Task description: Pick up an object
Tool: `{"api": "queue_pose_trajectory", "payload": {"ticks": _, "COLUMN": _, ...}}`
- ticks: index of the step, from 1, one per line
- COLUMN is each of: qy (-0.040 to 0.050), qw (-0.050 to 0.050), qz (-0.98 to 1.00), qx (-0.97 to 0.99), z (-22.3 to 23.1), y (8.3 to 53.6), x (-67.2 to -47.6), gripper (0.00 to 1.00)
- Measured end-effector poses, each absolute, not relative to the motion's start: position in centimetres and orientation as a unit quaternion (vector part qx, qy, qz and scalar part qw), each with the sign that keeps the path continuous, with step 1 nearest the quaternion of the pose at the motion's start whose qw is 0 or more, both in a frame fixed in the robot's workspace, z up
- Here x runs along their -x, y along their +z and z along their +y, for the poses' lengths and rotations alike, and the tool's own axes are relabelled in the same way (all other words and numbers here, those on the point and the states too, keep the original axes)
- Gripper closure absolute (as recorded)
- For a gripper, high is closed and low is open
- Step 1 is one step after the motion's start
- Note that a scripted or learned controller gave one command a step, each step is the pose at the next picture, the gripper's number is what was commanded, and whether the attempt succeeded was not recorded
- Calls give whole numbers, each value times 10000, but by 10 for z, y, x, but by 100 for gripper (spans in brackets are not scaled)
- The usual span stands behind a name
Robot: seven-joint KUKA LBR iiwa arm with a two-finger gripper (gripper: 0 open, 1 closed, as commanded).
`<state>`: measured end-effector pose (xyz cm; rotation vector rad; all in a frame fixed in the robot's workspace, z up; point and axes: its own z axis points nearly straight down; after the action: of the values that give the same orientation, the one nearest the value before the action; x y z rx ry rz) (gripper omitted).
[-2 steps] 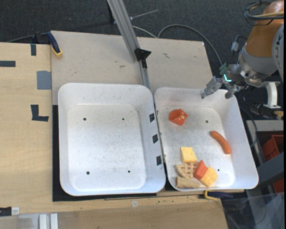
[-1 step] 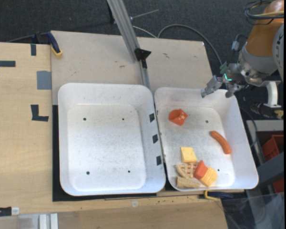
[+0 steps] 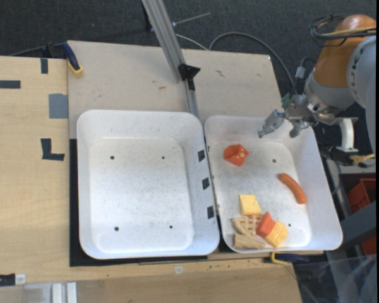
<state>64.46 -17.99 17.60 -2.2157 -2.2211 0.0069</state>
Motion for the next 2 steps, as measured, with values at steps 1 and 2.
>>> {"api": "queue_pose_trajectory", "payload": {"ticks": 1, "qy": 26, "qw": 26, "qz": -7080, "qx": 7062, "z": -182, "y": 113, "x": -648, "gripper": 0}}
{"api": "queue_pose_trajectory", "payload": {"ticks": 2, "qy": 17, "qw": 11, "qz": -7081, "qx": 7061, "z": -181, "y": 87, "x": -647, "gripper": 0}}
